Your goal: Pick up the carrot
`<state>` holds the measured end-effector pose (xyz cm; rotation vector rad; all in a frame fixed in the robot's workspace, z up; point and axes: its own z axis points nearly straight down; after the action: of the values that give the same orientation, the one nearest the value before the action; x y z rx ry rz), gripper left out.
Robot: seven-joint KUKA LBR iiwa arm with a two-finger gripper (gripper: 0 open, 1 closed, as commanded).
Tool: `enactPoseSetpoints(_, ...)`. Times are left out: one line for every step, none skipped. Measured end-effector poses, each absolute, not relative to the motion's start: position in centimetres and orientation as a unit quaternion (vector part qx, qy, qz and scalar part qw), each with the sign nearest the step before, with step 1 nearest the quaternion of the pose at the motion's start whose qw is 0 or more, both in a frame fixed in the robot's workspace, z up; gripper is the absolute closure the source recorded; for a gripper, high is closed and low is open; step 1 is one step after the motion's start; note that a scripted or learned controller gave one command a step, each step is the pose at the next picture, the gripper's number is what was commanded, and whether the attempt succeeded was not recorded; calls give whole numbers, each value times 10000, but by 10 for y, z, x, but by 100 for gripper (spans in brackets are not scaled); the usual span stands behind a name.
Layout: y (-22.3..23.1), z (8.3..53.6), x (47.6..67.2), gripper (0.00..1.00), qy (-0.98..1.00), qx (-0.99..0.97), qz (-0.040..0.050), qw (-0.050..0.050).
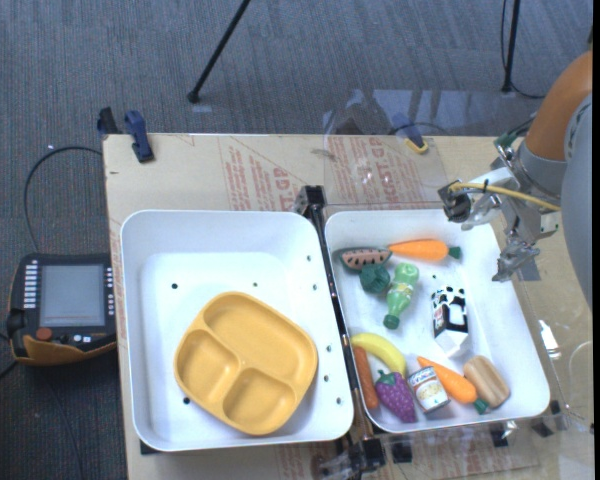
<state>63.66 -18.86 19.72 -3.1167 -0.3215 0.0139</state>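
An orange carrot (418, 251) with a green top lies near the far edge of the right bin (525, 343), pointing left toward a watermelon slice (365, 258). A second, smaller carrot (447, 380) lies near the bin's front, between a small can (430, 389) and a bread roll (487, 381). My gripper (514, 261) hangs over the bin's far right edge, right of the upper carrot and apart from it. Its fingers are open with nothing between them.
The right bin also holds broccoli (373, 280), a green bottle (400, 291), a milk carton (450, 318), a banana (380, 351), purple grapes (395, 396) and a thin red-orange piece (365, 376). A yellow divided plate (245, 361) lies in the left bin (150, 258).
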Motion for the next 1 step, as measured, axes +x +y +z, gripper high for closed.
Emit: enactPoseSetpoints(-207,87,573,0,-2514,-9679,11,52)
